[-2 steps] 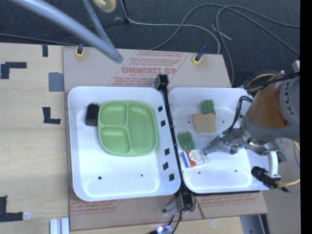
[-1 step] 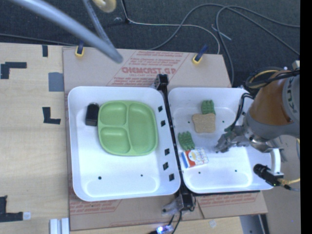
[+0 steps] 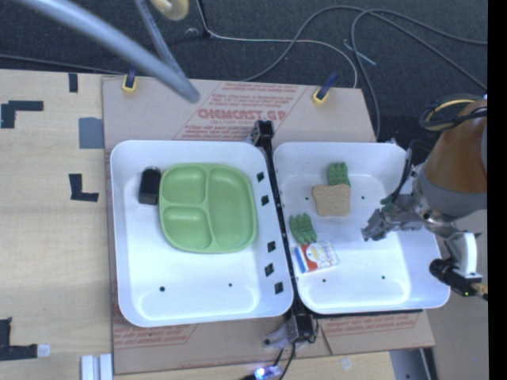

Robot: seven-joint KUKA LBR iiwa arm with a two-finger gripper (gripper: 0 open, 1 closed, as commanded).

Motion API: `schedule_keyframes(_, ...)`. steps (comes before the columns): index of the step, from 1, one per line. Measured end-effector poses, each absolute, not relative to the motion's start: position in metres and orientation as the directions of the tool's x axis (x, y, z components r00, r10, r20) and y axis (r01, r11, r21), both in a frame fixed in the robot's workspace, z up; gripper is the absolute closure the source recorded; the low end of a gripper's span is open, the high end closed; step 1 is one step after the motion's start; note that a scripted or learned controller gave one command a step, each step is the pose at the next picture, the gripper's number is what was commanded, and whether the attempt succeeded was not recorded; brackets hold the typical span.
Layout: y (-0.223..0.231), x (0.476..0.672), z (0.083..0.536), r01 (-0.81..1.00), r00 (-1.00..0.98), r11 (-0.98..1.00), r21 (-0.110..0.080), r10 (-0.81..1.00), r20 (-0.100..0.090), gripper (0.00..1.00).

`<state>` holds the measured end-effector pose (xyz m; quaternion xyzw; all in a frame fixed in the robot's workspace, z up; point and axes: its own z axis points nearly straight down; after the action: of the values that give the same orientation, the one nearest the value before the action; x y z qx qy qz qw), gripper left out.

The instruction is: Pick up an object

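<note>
Objects sit left of my gripper (image 3: 374, 231) in the right bin (image 3: 412, 291); nothing shows between its fingers.
Whether those fingers are spread or closed I cannot tell. Nearest me is the tan block (image 3: 331, 200), a green piece (image 3: 338, 173) just beyond it. Farther left lie another green piece (image 3: 303, 228) and a small card (image 3: 317, 256). A green tray (image 3: 209, 208) and black block (image 3: 149, 186) fill the left bin (image 3: 198, 303).

Both white bins (image 3: 198, 303) are being lit evenly and brightly from above, and only faint, soft shadows are being cast beside the green divided plate (image 3: 208, 209) and the small objects. The bin floors are being washed nearly to pure white. The picture is being rendered soft and slightly grainy, with the grey bar (image 3: 95, 34) at upper left being blurred out of focus.
</note>
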<state>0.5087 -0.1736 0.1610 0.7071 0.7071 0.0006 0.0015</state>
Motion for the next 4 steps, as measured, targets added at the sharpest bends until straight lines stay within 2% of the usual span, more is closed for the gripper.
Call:
schedule_keyframes(1,-0.181,0.51,0.222,1.0,-0.001,0.001,0.006,1.0,-0.002,1.0)
schedule_keyframes(2,-0.181,0.51,0.223,1.0,-0.001,0.001,0.0,1.0,0.0,1.0)
schedule_keyframes(3,-0.129,0.52,0.212,1.0,-0.006,0.006,-0.001,1.0,0.001,1.0)
schedule_keyframes(4,-0.07,0.519,0.214,1.0,-0.007,0.007,-0.002,1.0,0.002,1.0)
